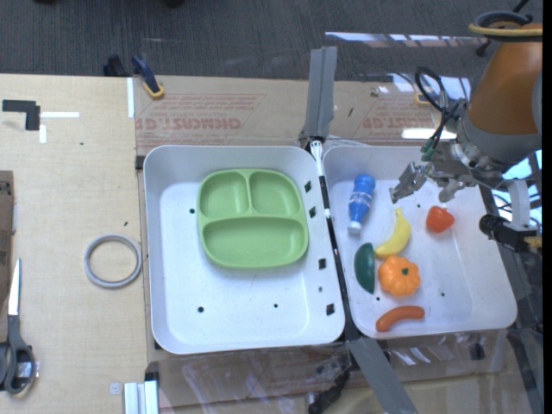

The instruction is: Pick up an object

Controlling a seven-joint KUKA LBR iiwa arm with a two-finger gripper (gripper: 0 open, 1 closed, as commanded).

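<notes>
The right bin [483, 274] holds several toy items: a blue bottle [361, 201], a yellow banana [395, 234], a small red pepper [439, 220], a dark green vegetable [366, 267], an orange pumpkin [399, 276] and an orange-red sausage [400, 317]. My gripper [425, 188] hovers over the back of this bin, above the gap between the bottle and the red pepper. It is open, and nothing sits between its fingers.
The left bin [172, 300] carries a green divided plate [253, 217]. On the wooden bench to the left lie a tape ring [113, 260] and scissors [13, 356]. A grey post [321, 93] stands behind the divide between the bins.
</notes>
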